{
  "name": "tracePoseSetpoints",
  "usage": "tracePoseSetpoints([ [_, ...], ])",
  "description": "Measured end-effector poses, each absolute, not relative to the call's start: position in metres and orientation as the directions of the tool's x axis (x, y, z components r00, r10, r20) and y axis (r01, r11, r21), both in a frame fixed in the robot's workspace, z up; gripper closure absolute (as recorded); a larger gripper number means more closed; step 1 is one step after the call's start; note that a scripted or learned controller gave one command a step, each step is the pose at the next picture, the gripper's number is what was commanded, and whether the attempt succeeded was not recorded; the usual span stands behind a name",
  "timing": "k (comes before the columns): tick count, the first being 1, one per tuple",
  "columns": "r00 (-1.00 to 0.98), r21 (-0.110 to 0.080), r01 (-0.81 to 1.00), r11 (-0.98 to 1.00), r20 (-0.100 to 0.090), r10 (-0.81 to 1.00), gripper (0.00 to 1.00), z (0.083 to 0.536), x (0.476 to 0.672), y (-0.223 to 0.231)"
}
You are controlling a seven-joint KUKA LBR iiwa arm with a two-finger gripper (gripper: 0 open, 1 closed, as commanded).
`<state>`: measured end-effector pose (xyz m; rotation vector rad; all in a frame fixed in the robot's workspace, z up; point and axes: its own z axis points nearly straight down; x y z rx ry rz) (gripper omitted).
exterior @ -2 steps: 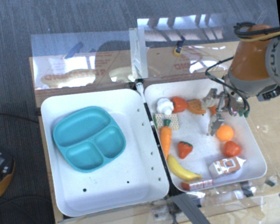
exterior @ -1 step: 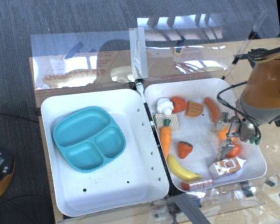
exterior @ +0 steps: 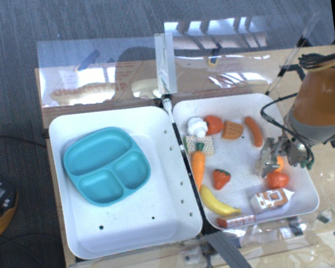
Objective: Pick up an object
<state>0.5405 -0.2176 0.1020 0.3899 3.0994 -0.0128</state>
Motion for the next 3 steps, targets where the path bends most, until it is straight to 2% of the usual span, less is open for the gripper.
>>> tracePoseSetpoints([
  [1, -0.969, -0.006, 0.247, 0.969, -0.018, 0.247, 0.0, 0.102, 0.541, -0.217],
  [2, -0.971, -0.006, 0.24, 0.971, -0.013, 0.24, 0.0, 0.091, 0.541, -0.204],
  [3, -0.971, -0.006, 0.238, 0.971, -0.021, 0.238, 1.0, 0.102, 0.543, -0.203],
])
